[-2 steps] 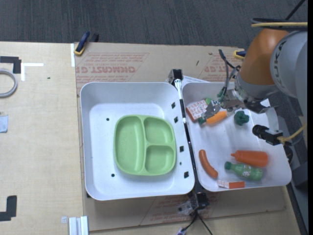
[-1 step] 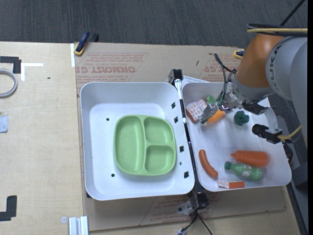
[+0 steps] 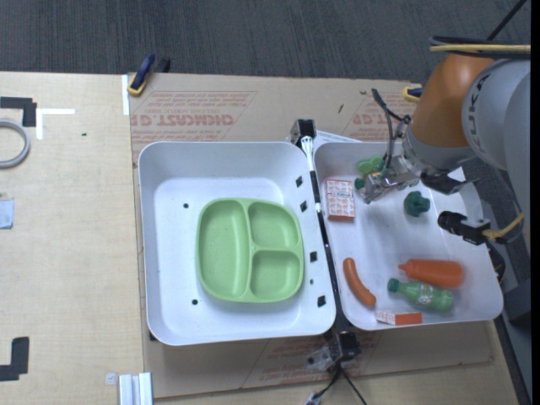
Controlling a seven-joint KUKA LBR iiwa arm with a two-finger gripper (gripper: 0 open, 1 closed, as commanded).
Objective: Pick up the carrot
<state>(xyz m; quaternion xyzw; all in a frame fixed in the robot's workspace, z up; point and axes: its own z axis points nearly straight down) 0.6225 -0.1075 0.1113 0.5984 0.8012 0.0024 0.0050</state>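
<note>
Near edge of right shallow white plastic bin (image 3: 472, 315): small flat red-and-white packet (image 3: 398, 317), print too small to read; green plastic bottle (image 3: 422, 294) lying on its side; orange-red sausage-shaped toy (image 3: 359, 282) lying aslant beside the bin's left wall.
Just behind the bottle: orange plastic carrot (image 3: 433, 272), the task's thing, lying flat in the bin's near right part, long axis running left to right, thick end rightward; nothing rests on it.
Mid bin: dark green lumpy toy (image 3: 416, 202); red-and-white printed carton (image 3: 340, 199) against the left wall, lettering illegible.
Far part of bin: tool (image 3: 386, 178) of the grey arm with orange band, low over the floor, beside a bright green item (image 3: 369, 166); open or clenched, cannot tell; the carrot lies well apart, toward the near edge and somewhat right, so the coming move likely runs nearward.
Left bin (image 3: 169, 310): pale green three-compartment plastic tray (image 3: 251, 250).
Desk (image 3: 67, 226): cardboard sheet (image 3: 194, 112) behind, print reversed, not reliably readable.
</note>
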